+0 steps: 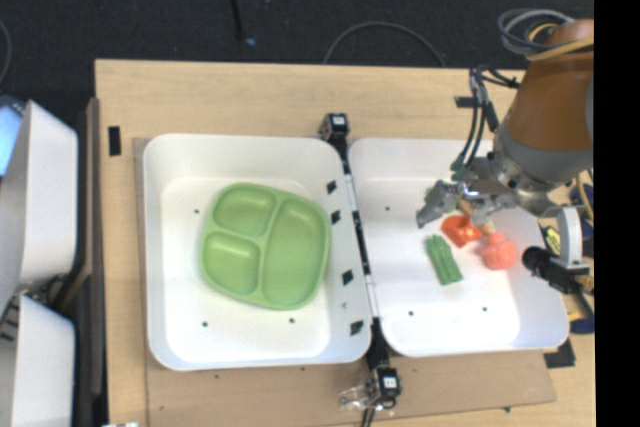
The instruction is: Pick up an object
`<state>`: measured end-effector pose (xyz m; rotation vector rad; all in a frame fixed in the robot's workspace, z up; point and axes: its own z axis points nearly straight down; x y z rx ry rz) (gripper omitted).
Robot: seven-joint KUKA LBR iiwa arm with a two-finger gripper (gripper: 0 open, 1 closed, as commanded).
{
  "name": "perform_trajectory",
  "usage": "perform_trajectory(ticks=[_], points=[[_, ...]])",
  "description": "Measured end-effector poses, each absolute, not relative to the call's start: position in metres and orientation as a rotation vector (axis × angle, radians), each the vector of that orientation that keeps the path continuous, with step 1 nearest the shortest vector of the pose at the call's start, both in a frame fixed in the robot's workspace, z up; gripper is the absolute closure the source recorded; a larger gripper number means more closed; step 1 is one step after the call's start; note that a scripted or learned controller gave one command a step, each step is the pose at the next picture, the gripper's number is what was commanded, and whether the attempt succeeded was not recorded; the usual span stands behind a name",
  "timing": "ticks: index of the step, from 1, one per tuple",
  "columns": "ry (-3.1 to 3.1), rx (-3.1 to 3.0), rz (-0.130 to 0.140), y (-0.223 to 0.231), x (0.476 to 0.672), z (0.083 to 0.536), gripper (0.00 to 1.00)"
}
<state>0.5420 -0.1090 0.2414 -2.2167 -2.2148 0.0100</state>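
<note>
The right bin (400, 315) holds three small objects close together: a green stick-shaped piece (443, 259), an orange-red piece (462, 232) and a pink rounded piece (499, 252). My gripper (455, 201) hangs over the right bin, just above and behind the orange-red piece, with its grey fingers (434, 206) spread apart. Nothing sits between them. The grey and orange arm (548, 110) reaches in from the right.
A green divided plate (265, 245) lies in the left bin (170, 185). A raised divider with black clips (352, 225) separates the two bins. Cables (478, 115) hang beside the wrist. White boxes (40, 205) stand off the bench's left side.
</note>
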Motion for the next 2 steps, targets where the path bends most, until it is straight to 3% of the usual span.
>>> perform_trajectory(ticks=[1,2], points=[[-2.225,-2.220,-0.001,-0.109,0.544,0.247,0.00],[-2.219,-2.222,0.005,-0.106,0.547,0.204,0.00]])
